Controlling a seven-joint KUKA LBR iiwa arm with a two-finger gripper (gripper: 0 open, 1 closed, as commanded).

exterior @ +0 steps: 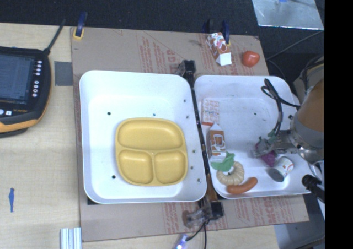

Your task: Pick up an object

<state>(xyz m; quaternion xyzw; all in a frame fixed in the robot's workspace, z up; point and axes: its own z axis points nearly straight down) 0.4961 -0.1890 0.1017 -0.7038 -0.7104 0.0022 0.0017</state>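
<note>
On the bench's far left sits a black and orange teach pendant (19,89), well apart from the work area. Next comes the left bin (96,91), which holds 1 yellow divided plate (150,151) with 3 compartments, lying flat near the bin's middle.

Across the divider, the right bin (245,91) carries the candidate objects. Against its left wall lie a flat printed packet (210,111) and, just below it, a small brown carton (217,142). Nearer the front edge are a green toy piece (223,161), a beige ring-shaped toy (230,173) touching it, and an orange-red toy sausage (242,186) just beside the ring. Further right lie a purple toy (268,158) and a white cup on its side (282,167).

Behind the bins, on the cardboard, stand a small red and white carton (219,48) and a red toy tomato (251,58).

The arm (311,115) enters at the right, and the gripper (268,146) sits low over the right bin, directly above the purple toy. Whether its tips are spread or closed cannot be told, and nothing is visibly held.

Judged step: descent or grasp attempt at the purple toy. The next move calls for closing squarely on that toy without catching the adjacent cup, then a straight vertical lift.
</note>
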